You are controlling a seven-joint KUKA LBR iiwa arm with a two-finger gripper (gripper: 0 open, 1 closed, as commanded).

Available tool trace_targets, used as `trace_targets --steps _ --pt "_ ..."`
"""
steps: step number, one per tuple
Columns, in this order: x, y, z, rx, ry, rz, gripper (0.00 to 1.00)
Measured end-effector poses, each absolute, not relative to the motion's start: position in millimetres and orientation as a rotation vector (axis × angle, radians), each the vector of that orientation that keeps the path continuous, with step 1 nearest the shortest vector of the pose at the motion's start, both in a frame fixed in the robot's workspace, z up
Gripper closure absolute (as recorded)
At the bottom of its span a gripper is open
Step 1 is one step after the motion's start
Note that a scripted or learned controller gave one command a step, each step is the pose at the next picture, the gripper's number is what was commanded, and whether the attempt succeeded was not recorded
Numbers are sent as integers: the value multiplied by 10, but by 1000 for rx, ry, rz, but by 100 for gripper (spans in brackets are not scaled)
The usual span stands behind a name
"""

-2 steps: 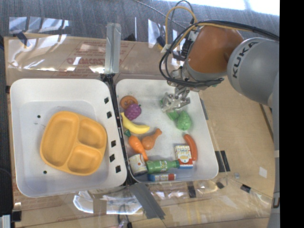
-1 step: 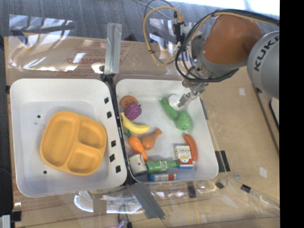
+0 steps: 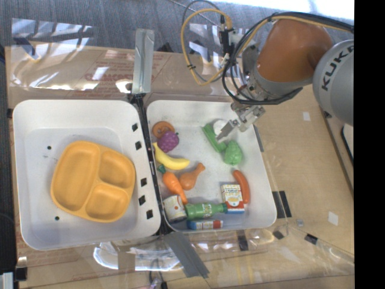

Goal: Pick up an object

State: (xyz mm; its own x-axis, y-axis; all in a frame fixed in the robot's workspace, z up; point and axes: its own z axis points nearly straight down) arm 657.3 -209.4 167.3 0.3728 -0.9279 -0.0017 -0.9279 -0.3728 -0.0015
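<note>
A: Nearest the camera, front wall of the right bin (image 3: 264, 218): a small blue-and-red packet (image 3: 204, 224) lying flat, a green bottle (image 3: 204, 209) on its side just behind it, a little white carton (image 3: 174, 208) at the bottle's left end, a red-and-white box (image 3: 232, 197) at its right.

B: Rest of that bin?

A: Red sausage (image 3: 242, 185) touching the box's right side. Orange carrot (image 3: 174, 185), brown drumstick (image 3: 192, 176), yellow banana (image 3: 169, 159), purple grapes (image 3: 169, 141), a brown round piece (image 3: 162, 129) along the left side.

B: Task thing?

A: No single target is clear. Closest to the arm: a green flat piece (image 3: 212, 136) and a green lumpy vegetable (image 3: 233, 153), back right of the bin.

B: Gripper?

A: Gripper (image 3: 231, 127) sits low over the flat piece's right end, just above the vegetable. How far the jaws stand apart cannot be told, nor whether anything is held.

B: Left bin?

A: Left bin (image 3: 30, 116) carries a yellow divided plate (image 3: 92, 180), three compartments. Both bins sit on the tabletop (image 3: 307, 179).
</note>
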Motion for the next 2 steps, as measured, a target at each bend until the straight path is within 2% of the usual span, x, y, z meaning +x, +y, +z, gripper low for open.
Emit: trace_targets --steps 1,2 --pt "6513 -1775 951 -2672 1644 -5 0" --pt "5829 -1958 1289 -2458 1957 4 0"
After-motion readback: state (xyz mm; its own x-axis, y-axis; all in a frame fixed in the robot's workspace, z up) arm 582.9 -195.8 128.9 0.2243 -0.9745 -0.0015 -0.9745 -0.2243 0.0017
